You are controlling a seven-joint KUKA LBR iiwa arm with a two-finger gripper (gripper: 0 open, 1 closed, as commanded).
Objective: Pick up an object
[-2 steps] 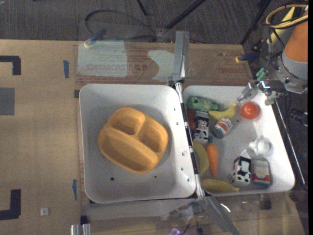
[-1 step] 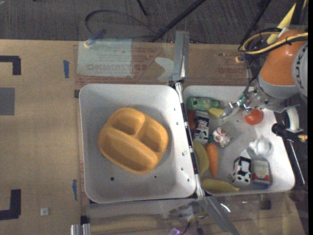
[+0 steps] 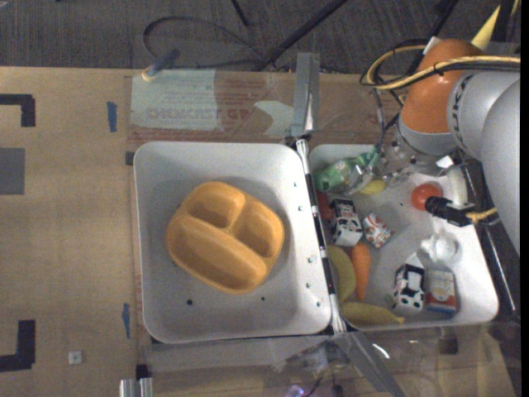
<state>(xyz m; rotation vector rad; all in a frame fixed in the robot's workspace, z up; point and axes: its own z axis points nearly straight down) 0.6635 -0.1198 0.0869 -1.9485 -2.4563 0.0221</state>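
The gripper [image 3: 382,160] is seen lowered into the far corner of the right bin [image 3: 489,303], below the orange band of the arm [image 3: 438,89]. Whether it is spread or pressed together cannot be told, since its tip is lost among glare and clutter. Nothing can be seen held in it.

A green packet [image 3: 340,174] is found just beside the gripper, on the side toward the left bin [image 3: 157,222], and seems to be touching it or nearly so (the exact contact cannot be made out). Just below the packet's right end, under the gripper, a small yellow piece [image 3: 374,187] is seen. Further right of the packet, beyond the gripper, a red ball [image 3: 426,194] is placed. Below the packet, a black-and-white patterned cube [image 3: 345,222] is set, with a small red-and-white can [image 3: 377,230] at its right. Lower still from the packet, a carrot [image 3: 361,270] and a banana [image 3: 344,271] are laid side by side. Well to the left of the packet, a yellow divided plate [image 3: 225,236] is held by the left bin.
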